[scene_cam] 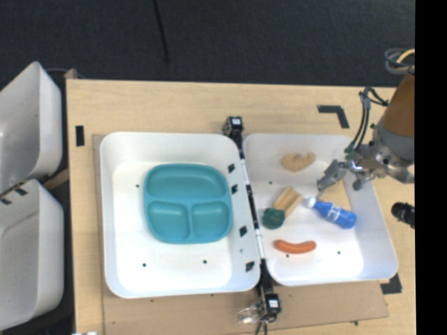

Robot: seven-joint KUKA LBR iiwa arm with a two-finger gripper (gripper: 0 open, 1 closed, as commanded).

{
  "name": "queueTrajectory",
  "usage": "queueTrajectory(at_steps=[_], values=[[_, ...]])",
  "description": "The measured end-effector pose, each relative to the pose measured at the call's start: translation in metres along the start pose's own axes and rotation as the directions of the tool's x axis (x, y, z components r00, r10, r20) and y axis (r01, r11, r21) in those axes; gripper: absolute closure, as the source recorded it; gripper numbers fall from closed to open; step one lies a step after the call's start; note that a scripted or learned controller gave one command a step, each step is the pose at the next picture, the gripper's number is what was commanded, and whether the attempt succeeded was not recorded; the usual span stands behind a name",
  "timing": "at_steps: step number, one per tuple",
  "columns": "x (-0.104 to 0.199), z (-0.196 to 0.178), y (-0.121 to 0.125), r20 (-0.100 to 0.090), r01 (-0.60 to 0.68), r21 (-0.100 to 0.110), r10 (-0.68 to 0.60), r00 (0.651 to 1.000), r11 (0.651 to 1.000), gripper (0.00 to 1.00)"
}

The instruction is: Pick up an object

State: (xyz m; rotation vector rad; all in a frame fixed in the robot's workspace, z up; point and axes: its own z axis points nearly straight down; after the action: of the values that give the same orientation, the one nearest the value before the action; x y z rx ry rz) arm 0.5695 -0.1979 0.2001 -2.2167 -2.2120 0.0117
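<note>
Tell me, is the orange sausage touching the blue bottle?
Apart. The camera view shows white bin floor between the orange sausage and the blue bottle.

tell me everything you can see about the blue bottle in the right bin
The blue bottle is small and looks like plastic, with a bright blue body and a white neck or cap at its upper-left end. It lies on its side, slanting from upper left to lower right, on the floor of the right bin toward its right half. The gripper hangs above it, apart from it. A brush with a green head lies to its left, a sausage below; neither touches it.
</note>
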Motion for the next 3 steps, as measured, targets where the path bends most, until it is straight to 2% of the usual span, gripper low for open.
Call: queueTrajectory(at_steps=[1, 2, 3], values=[[0.001, -0.008, 0.003, 0.003, 0.004, -0.013, -0.004, 1.000, 1.000, 0.00], [-0.011, 0.047, 0.006, 0.004, 0.001, -0.010, -0.001, 1.000, 1.000, 0.00], [-0.013, 0.095, 0.009, 0.008, -0.001, -0.018, 0.001, 1.000, 1.000, 0.00]])
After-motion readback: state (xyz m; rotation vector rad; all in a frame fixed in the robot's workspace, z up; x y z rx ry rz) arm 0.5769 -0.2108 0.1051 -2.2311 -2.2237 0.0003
